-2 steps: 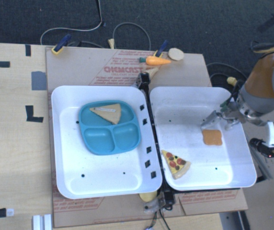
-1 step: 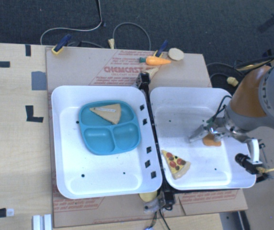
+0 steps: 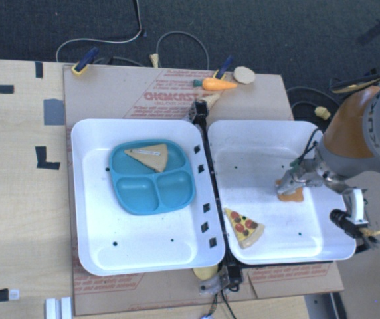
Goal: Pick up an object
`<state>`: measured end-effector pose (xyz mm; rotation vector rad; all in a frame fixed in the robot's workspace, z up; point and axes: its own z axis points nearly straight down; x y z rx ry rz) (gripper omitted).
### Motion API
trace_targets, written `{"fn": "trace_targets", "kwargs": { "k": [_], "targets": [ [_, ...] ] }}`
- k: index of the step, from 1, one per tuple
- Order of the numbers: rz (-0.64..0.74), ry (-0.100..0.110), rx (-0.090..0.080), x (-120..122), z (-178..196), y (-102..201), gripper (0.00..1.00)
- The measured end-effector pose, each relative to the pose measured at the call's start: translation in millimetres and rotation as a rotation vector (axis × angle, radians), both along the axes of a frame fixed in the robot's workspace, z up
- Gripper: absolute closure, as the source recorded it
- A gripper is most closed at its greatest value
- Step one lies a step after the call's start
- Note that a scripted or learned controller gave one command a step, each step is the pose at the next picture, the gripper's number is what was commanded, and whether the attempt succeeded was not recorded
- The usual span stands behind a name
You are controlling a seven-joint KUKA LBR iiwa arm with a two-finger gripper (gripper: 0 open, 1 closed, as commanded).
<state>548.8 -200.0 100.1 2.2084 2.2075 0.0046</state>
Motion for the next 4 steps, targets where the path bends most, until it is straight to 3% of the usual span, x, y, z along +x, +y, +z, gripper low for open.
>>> {"fn": "trace_targets", "kwargs": {
  "k": [1, 2, 3, 4],
  "targets": [
    [0.011, 0.002, 0.010, 110, 73, 55, 1.00],
    [0.002, 0.016, 0.010, 103, 68, 50, 0.00],
    [-0.007, 0.023, 0.012, -4, 65, 10, 0.00],
    [-0.001, 0.022, 0.011, 2, 0, -15, 0.00]
  ]
}}
